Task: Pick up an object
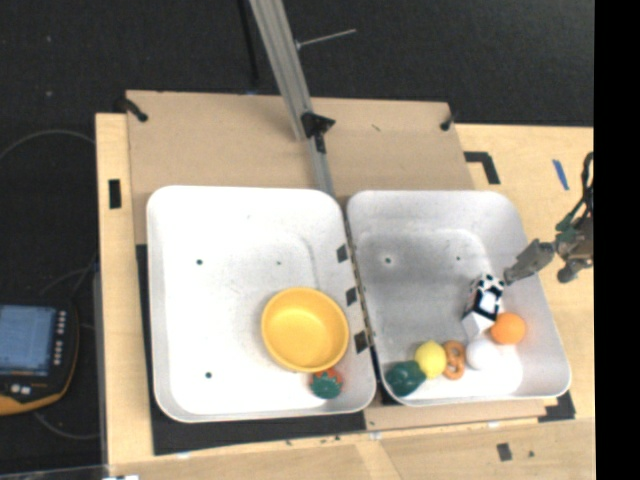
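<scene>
Two white bins side by side on the table (250, 138). In the left bin (200, 238): a yellow bowl (305, 328) upright, mouth up, low and right of centre; just below it, against the bin's lower right corner, a small teal piece (326, 387) with a bit of red at its top edge.

In the right bin (420, 228): all items crowded along the lower edge and lower right. From left to right: a dark green lump (404, 376), a yellow ball (431, 358) touching it, a small orange piece (454, 360) just beside the ball, a white ball (486, 355), an orange ball (508, 329) up and right of the white one. Above the white ball, a black-and-white block (485, 298), tilted, long axis running from lower left to upper right, upper end toward the bin's right wall.

Claw (572, 248) at the far right, over the right bin's rim, well above the heap and apart from every item. Cannot tell whether apart or together; nothing seen between its tips. A thin grey part (528, 261) slanting down-left from it toward the block's upper end, tip near the block; contact unclear.

A metal pole (285, 63) slanting from the top down to the gap between the bins. A handheld screen (32, 353) at the left edge, off the table.
</scene>
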Controlling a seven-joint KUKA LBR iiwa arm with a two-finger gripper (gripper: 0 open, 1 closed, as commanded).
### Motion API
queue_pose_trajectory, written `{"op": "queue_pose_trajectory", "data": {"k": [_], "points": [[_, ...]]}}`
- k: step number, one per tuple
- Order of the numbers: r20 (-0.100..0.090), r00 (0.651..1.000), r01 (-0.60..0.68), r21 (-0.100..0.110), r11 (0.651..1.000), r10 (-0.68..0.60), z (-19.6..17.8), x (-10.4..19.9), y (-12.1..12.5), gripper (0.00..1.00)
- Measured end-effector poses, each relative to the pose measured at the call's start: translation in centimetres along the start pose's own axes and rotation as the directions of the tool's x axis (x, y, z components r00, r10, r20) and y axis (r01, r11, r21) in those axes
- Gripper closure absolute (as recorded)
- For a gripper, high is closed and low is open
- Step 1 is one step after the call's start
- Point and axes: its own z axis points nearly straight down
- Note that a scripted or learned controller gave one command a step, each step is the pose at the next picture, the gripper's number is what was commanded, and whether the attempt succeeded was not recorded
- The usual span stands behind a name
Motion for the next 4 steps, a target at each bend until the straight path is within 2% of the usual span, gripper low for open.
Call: {"op": "queue_pose_trajectory", "data": {"k": [1, 2, 3, 4], "points": [[0.0, 1.0, -0.001, 0.0, 1.0, 0.001, 0.0, 0.0, 0.0, 0.0], [0.0, 1.0, -0.004, 0.007, 1.0, 0.004, 6.3, 0.0, 0.0, 0.0], [0.0, 1.0, -0.005, 0.006, 1.0, 0.005, 10.9, 0.7, -0.1, 0.0], [0.0, 1.0, -0.004, 0.007, 1.0, 0.004, 17.2, 0.4, -0.2, 0.0]]}}
